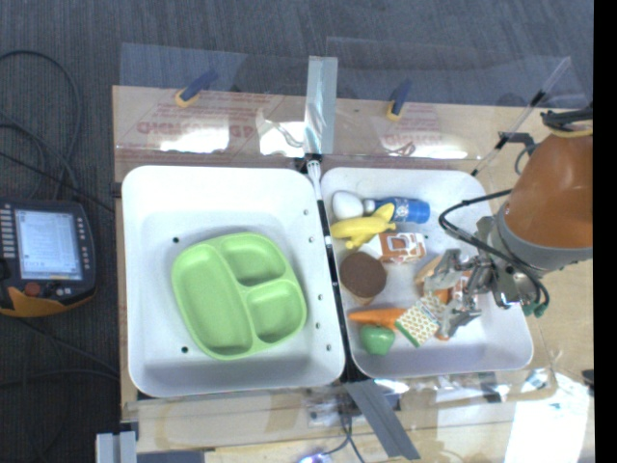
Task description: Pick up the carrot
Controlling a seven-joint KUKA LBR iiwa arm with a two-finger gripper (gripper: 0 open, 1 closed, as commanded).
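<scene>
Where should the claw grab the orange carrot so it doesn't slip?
Probably around the middle of the carrot, coming straight down from above. It lies flat and long, running left to right in the right bin, so the claw should close across its narrow width. The green pepper sits close below it and the brown round thing above, so the middle leaves little room.

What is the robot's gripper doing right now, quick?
Gripper: low in the right bin, right of the carrot; open or shut cannot be told.

green divided plate [239,294] in left bin [145,258]; banana [361,227], brown disc [363,274] in right bin [501,350]
</scene>
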